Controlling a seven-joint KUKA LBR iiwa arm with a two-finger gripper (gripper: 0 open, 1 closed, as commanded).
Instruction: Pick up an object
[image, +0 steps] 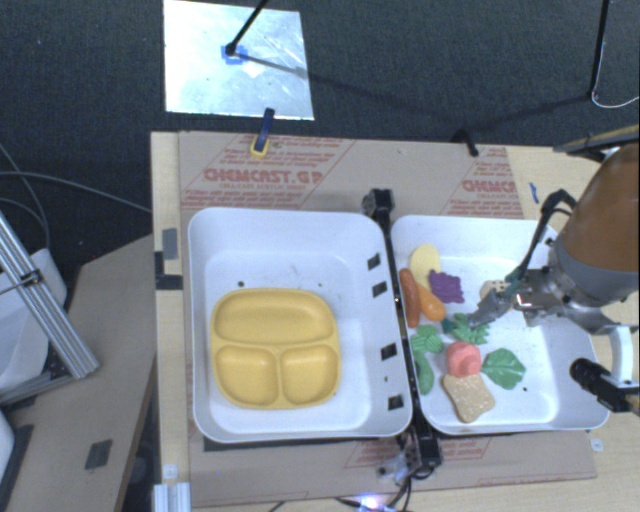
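So the gripper (487, 310) is down in the right bin (540, 400), tips just right of the purple toy (446, 288) and just above the dark green leafy piece (466, 330). Can't tell how its tips are set. Nearest pick looks like that green piece, just below-left.

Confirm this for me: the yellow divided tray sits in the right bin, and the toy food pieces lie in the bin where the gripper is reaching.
Not quite. The camera view shows the yellow divided tray in the left bin, not the right. The rest holds: the toy food pieces lie in the right bin, where the gripper is reaching.
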